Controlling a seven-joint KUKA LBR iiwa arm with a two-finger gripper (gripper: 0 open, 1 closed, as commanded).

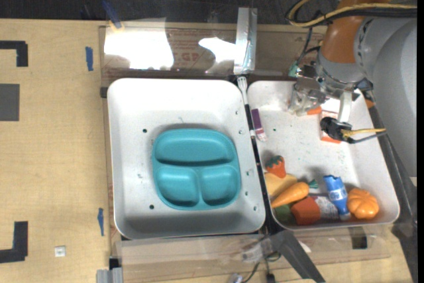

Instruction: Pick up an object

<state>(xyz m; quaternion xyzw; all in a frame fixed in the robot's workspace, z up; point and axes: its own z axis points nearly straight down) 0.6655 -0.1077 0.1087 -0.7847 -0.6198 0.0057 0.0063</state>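
My gripper (305, 103) hangs over the far end of the right bin (371, 162), close to the bin's floor. A small orange piece (329, 138) lies just to its right and nearer the front. Along the front wall of this bin sit an orange carrot (289, 194), a red block (306, 210), a blue-capped bottle (336, 193) and an orange pumpkin (363, 203). A small orange and green toy (275, 165) lies a little behind them. A purple marker (256, 124) rests against the bin's left wall. Nothing shows between the gripper's tips.
The left bin (126, 142) holds a teal divided plate (196, 166) at its middle. A clear plastic sheet (172, 43) and a metal bracket (245, 40) stand behind the bins. The grey arm (391, 63) covers the right bin's far right corner.
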